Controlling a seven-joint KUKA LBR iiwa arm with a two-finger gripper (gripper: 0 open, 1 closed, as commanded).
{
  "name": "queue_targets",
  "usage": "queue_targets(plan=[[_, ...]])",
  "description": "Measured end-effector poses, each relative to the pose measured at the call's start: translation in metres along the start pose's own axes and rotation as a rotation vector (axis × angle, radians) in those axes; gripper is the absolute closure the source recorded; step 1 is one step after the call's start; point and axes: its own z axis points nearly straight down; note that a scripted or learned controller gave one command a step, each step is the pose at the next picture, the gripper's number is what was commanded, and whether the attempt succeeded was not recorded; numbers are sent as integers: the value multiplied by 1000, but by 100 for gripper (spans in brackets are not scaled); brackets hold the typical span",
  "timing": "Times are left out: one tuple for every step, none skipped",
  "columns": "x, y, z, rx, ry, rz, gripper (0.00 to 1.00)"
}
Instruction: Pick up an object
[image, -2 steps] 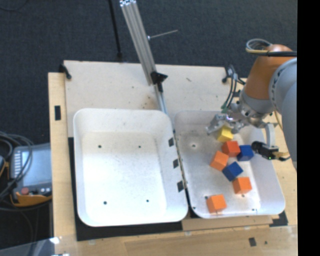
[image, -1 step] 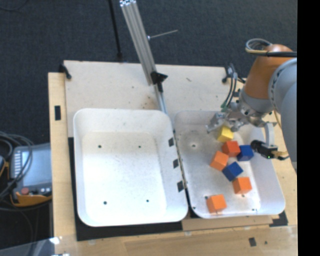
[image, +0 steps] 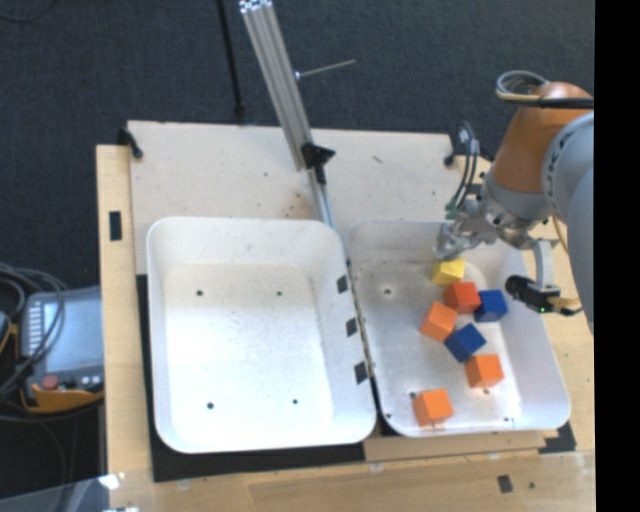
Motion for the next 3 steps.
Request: queue_targets(plan=[[-11, 7, -57, 17, 10, 2, 100], [-13, 11, -102, 17, 10, -2, 100], [-14, 13, -134, 19, 11, -5, 100]])
